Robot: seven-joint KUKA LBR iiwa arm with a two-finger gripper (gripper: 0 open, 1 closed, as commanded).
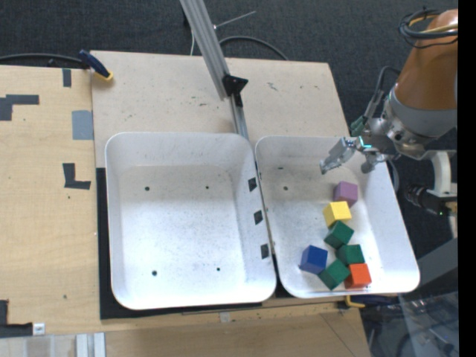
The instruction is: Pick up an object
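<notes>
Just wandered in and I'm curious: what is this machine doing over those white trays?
A grey and orange robot arm reaches in over the right white bin. Its hand hovers above a cluster of small coloured blocks, nearest the purple block, with nothing in it. The left white bin sits alongside.

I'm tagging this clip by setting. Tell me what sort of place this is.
Probably a robotics lab test bench, not a home or shop. Two shallow white bins sit side by side on a plywood bench, a robot arm reaches in, and the right bin holds small coloured blocks for grasping trials.
</notes>
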